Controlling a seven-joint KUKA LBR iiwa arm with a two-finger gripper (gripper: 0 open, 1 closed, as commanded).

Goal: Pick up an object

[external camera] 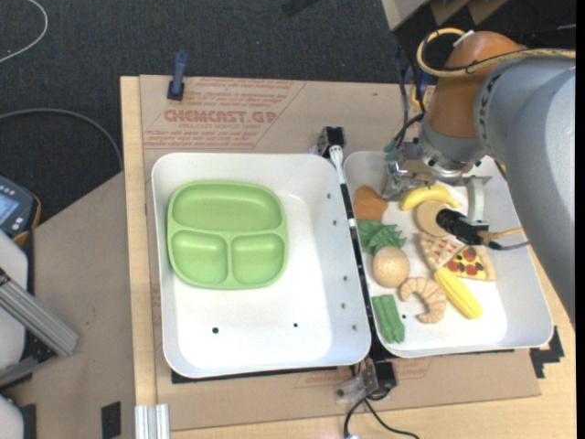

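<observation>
The right bin (515, 335) holds several toy foods. Among them are a yellow banana (428, 196), an orange piece (369, 205), a green leafy piece (379, 237), a beige ball (390, 266), a croissant (425, 297), a corn cob (458, 294), a pizza slice (467, 262) and a green pod (388, 319). My gripper (399, 179) hangs low at the bin's far left corner, just above the orange piece and beside the banana's left end. Nothing shows held in it. The wrist hides the bin's far edge.
The left bin (260, 341) holds a green divided plate (227, 234) in its far left half. A raised black-edged divider (348, 231) separates the two bins. The grey arm (539, 126) covers the right bin's far right corner.
</observation>
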